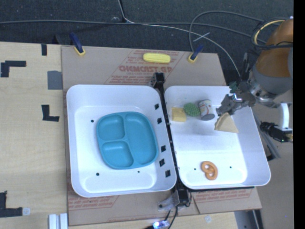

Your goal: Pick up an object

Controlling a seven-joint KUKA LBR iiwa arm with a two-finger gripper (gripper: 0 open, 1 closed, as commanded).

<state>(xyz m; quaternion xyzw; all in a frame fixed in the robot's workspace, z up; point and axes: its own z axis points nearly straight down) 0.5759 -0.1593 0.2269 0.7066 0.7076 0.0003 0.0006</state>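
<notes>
Nearby, jaws [227,106], state unclear, beside wedge [227,124], can [205,109], green ball [191,109].

Single fixed camera above bench, looking down at a slant. Mid-distance: both shallow white plastic bins [71,142] centred in frame, dark floor along top, grey-and-orange arm [274,63] entering upper right.

Wooden bench [28,142] carries a brown cardboard sheet [138,70], held at its 12 o'clock edge by two blue-and-yellow clamps [77,46]. Two white bins sit side by side on the sheet: left bin [81,99] at 9 o'clock, right bin [248,161] at 3 o'clock, edges touching. A yellow object [156,57] lies on the cardboard at 12 o'clock, apart from both bins.
</notes>
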